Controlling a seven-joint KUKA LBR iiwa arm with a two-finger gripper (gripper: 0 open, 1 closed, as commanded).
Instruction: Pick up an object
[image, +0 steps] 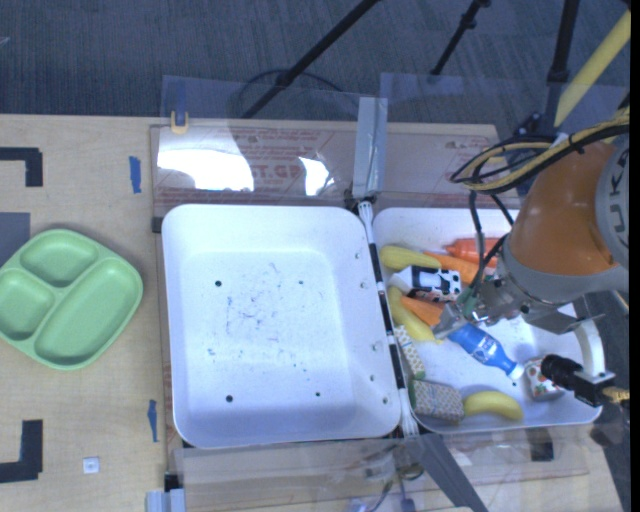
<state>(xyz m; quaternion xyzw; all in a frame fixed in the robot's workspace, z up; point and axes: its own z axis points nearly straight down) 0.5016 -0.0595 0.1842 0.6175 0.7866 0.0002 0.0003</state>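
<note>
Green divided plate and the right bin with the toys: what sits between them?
In the camera view, the left white bin lies between the green divided plate and the right bin. A strip of bare wooden bench separates plate from left bin.

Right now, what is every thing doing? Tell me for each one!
Gripper: low in the right bin, over the toys.
Blue bottle: lying flat, slanted.
Yellow banana: lying by the near wall.
Orange carrot: lying flat.
Left bin: sitting flat.
Right bin: holding the toys.
Green divided plate: flat on the bench.
</note>
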